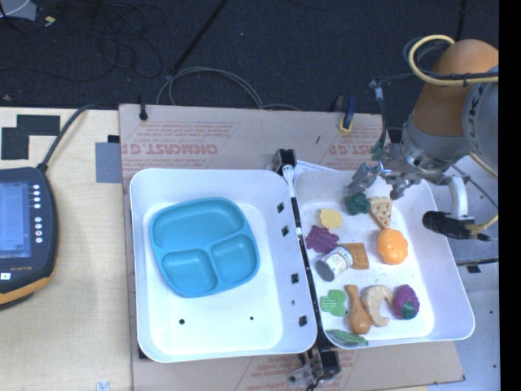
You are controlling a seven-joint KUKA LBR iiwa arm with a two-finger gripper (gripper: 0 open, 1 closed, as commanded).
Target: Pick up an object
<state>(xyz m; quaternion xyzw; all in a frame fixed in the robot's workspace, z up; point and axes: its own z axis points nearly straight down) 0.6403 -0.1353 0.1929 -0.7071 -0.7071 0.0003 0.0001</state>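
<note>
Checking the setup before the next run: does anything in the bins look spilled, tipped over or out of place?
Only small things stand out. In the right bin the small can lies on its side among the toy food, and a green piece rests at the bin's front rim. The blue divided plate sits flat in the left bin.

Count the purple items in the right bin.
2. A purple star-like piece lies near the right bin's left wall, below the yellow piece. A purple bunch of grapes lies near its lower right corner. More could be hidden under other toys.
</note>
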